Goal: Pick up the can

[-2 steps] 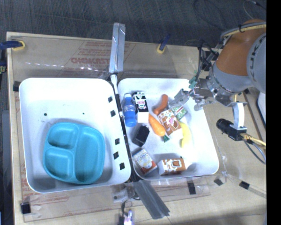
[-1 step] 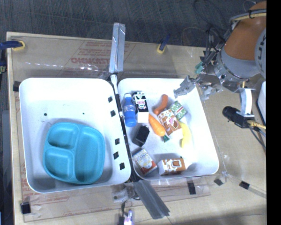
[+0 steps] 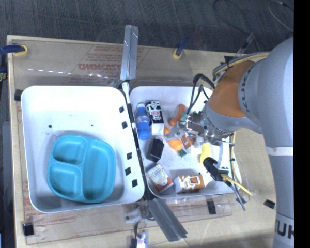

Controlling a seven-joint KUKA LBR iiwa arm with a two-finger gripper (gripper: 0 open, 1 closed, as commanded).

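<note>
Small labelled metal can [image 3: 158,175] lies near-left in right white bin [image 3: 165,90]. Approach step: gripper [image 3: 188,134], grip unreadable, must shift nearer-left over it.

Two bins are sitting side by side on the surface [image 3: 67,66]. A tray [image 3: 82,168] is lying in the left bin [image 3: 36,102]; at three o'clock, the right bin [image 3: 165,94] is holding a bottle [image 3: 142,124] and cartons [image 3: 189,182].

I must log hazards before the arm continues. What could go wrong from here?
1. The right white bin is crowded: the gripper hangs among small orange items, so it may grab or push the wrong thing.
2. The cylindrical can lies beside a brown carton, which may get knocked.
</note>
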